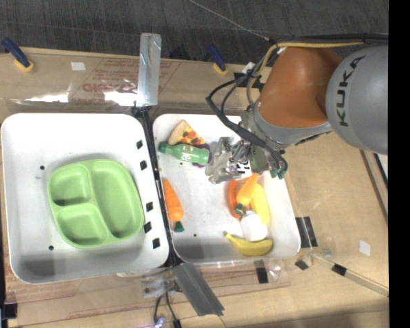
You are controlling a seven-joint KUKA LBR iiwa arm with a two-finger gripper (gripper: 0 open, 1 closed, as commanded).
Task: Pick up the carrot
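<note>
Claw point(222, 161), reaching from the right, hangs over the right bin point(287, 203); its fingers seem slightly apart, gripping nothing. Carrot point(173, 204) lies below-left, apart from it.

You are looking at an evenly, brightly lit scene. The white bins point(27, 183) are glaring slightly, washing out their floors. Soft shadows are pooling along their lower walls. Tape on the counter point(89, 87) is reflecting light. Fine detail is looking soft throughout.
</note>
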